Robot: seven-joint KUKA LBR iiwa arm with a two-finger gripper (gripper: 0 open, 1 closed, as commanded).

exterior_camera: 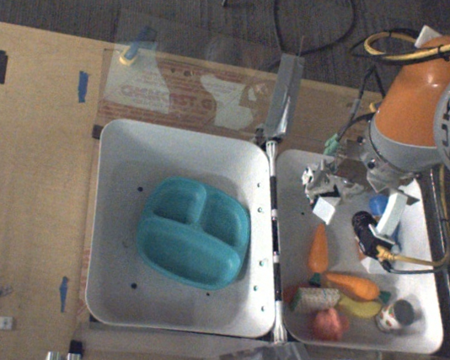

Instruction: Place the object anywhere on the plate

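While the teal plate (194,233) lies bare in the left bin (123,149), with nothing resting in any of its three compartments, the task is judged to be at its outset. No object has been delivered, and picking, carrying and setting down are all left to do. The candidate objects are gathered in the right bin (292,186): an upright carrot (319,249) near its centre, a second carrot (352,285) lying at about 5 o'clock from the first, and, along the bin's 6 o'clock edge, a pale corn cob (317,298), a yellow piece (360,309), a reddish piece (328,324) and a small round cup-like item (396,314). Which of these is meant cannot be told. The gripper (327,189) is seen low over the right bin, at 12 o'clock from the upright carrot and apart from it. Whether the claw is released or clenched cannot be told, since its tip is blurred and partly covered by the wrist. A dark item (365,228) and a blue-and-white piece (389,213) beside the wrist are hard to make out.
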